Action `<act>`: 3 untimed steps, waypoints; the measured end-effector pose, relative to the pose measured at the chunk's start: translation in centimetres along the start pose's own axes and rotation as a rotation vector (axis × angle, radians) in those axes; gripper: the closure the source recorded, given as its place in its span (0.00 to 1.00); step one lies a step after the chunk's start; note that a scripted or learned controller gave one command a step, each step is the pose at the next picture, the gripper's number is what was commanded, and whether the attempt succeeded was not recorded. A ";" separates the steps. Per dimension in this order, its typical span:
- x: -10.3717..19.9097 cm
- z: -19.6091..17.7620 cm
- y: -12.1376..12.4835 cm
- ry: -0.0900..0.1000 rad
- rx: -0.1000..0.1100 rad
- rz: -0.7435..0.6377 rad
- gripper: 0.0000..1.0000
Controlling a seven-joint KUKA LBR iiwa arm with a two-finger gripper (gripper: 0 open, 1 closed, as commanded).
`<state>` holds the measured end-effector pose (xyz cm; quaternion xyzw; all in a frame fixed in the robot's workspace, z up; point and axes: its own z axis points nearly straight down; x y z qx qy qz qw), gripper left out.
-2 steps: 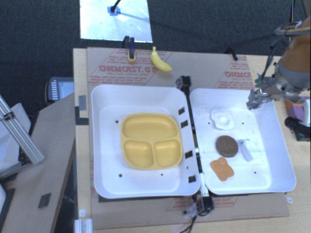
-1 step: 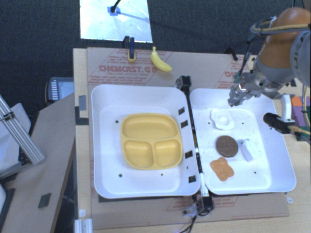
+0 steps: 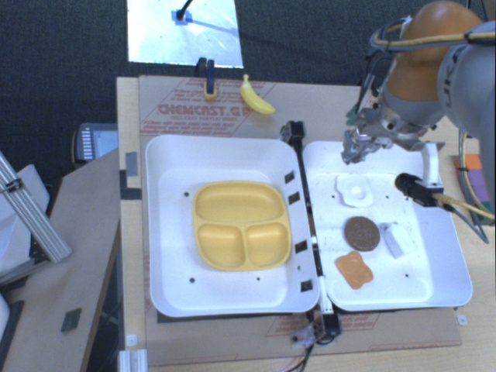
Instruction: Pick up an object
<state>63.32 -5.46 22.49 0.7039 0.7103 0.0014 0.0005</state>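
In the right bin (image 3: 442, 285) lie a white fried-egg toy (image 3: 354, 191), a round brown cookie (image 3: 362, 233), an orange nugget-like piece (image 3: 353, 270) and a small grey block (image 3: 393, 241). My gripper (image 3: 353, 151) hangs over the bin's back left part, just behind the fried-egg toy, and I see nothing in it. The left bin (image 3: 167, 208) holds a yellow divided plate (image 3: 236, 225).
A toy banana (image 3: 256, 98) and a yellow clamp (image 3: 208, 84) sit on the cardboard behind the left bin. A black divider strip (image 3: 304, 208) runs between the bins. The arm's grey body (image 3: 442, 68) reaches in from the upper right.
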 end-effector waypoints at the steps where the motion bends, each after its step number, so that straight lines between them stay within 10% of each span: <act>1: 5.4 0.9 -0.3 0.001 0.001 -0.001 1.00; 3: 16.3 0.9 0.8 0.002 0.001 0.000 1.00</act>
